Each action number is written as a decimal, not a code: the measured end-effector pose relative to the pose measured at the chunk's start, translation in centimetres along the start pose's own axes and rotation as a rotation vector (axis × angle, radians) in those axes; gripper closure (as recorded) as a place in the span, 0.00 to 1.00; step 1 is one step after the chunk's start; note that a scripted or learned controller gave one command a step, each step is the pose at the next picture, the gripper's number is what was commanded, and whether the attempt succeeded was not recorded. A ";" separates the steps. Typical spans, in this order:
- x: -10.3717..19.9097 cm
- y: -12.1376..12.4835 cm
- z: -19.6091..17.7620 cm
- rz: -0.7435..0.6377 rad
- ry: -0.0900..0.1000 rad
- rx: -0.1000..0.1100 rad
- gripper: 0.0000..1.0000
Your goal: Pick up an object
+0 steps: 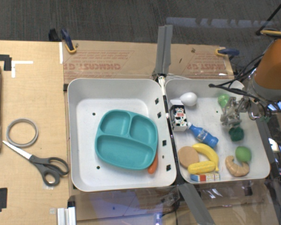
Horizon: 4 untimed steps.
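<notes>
Hovering in the right bin [260, 139], the tool [232, 115] hangs just above a dark green toy [236, 134], apparently our pick target; whether it is open we cannot tell. Same bin: banana [207, 154], egg [189, 99], blue bottle [203, 135]. Left bin [79, 125]: teal plate [126, 139], carrot [153, 165].

Light fell evenly and fairly brightly from above, with no hard shadows. The 2 white bins [79, 125] looked washed out, their floors nearly blown to plain white, and soft grey shading gathered along their inner walls. The teal plate [126, 139] cast a faint shadow on its lower right side. The arm [271, 69] at the right edge was blurred and soft. A bluish-violet glare showed along the bottom edge below the bins. Overall detail was coarse and slightly grainy.
</notes>
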<state>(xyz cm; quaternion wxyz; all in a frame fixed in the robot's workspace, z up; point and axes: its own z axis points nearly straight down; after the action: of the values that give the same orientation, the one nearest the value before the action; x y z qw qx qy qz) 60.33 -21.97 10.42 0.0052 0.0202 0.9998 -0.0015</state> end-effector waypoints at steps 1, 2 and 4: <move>1.4 1.7 1.1 0.022 0.008 -0.002 0.00; 2.5 2.8 1.1 0.129 0.008 -0.002 0.00; 4.6 -0.4 -1.1 -0.063 0.007 -0.003 0.00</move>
<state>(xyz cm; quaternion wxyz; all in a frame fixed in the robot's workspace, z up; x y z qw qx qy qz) 55.66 -22.20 11.48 0.0017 -0.0113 0.9999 -0.0002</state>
